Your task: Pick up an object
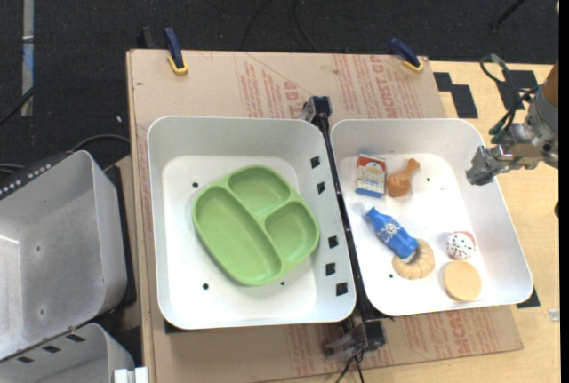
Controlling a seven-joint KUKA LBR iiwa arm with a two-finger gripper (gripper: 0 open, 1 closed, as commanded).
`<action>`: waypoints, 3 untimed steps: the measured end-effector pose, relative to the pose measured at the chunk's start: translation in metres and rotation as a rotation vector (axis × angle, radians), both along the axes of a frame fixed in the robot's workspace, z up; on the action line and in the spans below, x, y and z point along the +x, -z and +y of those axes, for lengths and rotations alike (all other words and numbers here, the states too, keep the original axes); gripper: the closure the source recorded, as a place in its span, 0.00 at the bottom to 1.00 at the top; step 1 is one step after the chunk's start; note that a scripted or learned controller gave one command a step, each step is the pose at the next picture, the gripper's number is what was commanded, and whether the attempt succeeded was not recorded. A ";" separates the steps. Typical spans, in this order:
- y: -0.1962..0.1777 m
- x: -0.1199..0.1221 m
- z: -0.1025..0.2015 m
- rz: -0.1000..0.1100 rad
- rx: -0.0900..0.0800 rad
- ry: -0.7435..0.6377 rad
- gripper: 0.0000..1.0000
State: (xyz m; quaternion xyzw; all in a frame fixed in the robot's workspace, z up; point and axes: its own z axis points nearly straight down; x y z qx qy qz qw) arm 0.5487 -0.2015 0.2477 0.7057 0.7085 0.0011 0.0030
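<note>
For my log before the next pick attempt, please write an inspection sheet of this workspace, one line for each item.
Surface: two white bins, left bin, right bin, on a cardboard sheet.
Job's things: in the right bin, small carton, toy drumstick, blue tube, pretzel-like ring, spotted ball, tan disc.
Clutter: green divided plate in the left bin.
Claw: claw over the right bin's right rim, holding nothing.
Cables: black cables on the floor.
Surroundings: grey tub at left.

On the worktop (231,75) 2 bins sit side by side: the left bin (178,141) holds a divided plate (256,224), the right bin (498,221) 6 small items
</note>
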 end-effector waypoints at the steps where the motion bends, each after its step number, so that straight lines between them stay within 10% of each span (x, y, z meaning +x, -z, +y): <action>1: 0.000 -0.013 0.058 0.006 0.004 -0.003 1.00; 3: -0.004 -0.026 0.177 0.008 0.005 -0.005 1.00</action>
